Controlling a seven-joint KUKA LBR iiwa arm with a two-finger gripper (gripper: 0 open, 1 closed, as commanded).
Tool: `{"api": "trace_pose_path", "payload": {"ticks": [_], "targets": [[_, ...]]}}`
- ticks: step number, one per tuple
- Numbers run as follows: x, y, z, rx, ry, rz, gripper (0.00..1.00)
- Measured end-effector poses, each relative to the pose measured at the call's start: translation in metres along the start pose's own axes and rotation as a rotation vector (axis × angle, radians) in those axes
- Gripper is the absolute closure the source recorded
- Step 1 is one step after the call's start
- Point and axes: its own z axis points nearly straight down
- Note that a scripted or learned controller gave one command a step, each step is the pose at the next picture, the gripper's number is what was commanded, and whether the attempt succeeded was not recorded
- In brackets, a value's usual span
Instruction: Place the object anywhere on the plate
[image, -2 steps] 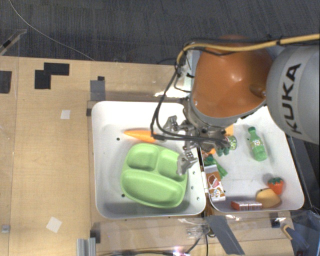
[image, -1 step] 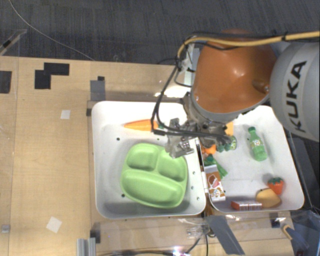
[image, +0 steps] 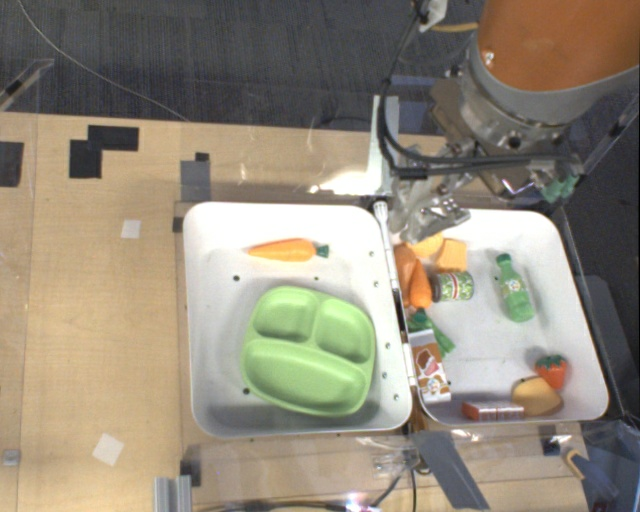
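A green divided plate (image: 310, 350) lies in the left white bin (image: 205, 300), toward its front. An orange carrot (image: 285, 250) with a green top rests on the bin floor behind the plate, apart from it. My gripper (image: 436, 213) hangs over the back left corner of the right bin (image: 580, 330), just above a yellow-orange wedge (image: 446, 251) and an orange piece (image: 415, 285). I see nothing held in it. The arm's grey wrist and orange band fill the top right.
The right bin also holds a small can (image: 455, 287), a green bottle (image: 515, 288), a strawberry (image: 551, 370), a tan lump (image: 535, 397), a red bar (image: 492, 410) and a brown carton (image: 430, 372). A ridge between the bins runs at their shared wall (image: 392, 300).
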Motion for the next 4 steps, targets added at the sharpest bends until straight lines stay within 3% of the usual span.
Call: {"api": "trace_pose_path", "payload": {"ticks": [1,2,3,4], "targets": [[-0.001,0.036,0.004,-0.006,0.007,-0.438,1.0],[0.048,-0.036,0.118,-0.008,0.013,-0.507,1.0],[0.008,0.038,0.157,-0.009,0.007,-0.777,1.0],[0.017,0.021,0.151,-0.008,0.004,-1.143,1.0]]}}
